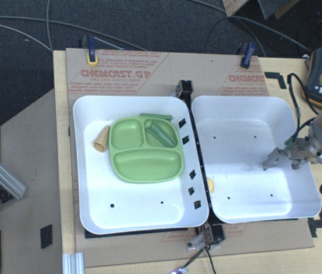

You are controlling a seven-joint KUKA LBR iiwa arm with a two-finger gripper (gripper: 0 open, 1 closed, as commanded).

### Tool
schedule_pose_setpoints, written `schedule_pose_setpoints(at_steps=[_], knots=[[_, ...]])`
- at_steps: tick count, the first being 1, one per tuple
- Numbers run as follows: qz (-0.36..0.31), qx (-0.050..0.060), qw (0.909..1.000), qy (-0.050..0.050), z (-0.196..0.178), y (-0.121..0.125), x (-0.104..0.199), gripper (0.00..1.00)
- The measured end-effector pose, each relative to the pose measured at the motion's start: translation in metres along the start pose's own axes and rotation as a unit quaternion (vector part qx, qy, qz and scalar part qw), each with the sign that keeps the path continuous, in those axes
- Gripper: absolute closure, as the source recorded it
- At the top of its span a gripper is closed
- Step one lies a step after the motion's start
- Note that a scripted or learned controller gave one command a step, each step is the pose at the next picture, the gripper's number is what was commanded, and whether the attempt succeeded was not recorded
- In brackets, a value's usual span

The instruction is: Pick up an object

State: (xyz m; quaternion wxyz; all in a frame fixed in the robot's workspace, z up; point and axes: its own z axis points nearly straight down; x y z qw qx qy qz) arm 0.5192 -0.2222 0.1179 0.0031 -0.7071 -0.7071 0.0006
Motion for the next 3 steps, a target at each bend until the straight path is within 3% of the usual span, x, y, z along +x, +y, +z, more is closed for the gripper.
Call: schedule_pose_setpoints(at_steps=[1,2,3], knots=[[-0.002,-0.001,1.0,0.004,0.034,0.002,0.005,0.0],[-0.002,-0.002,1.0,0.001,0.022,0.001,0.003,1.0],[0.0,-0.005,1.0,-0.003,-0.022,-0.001,-0.001,1.0]])
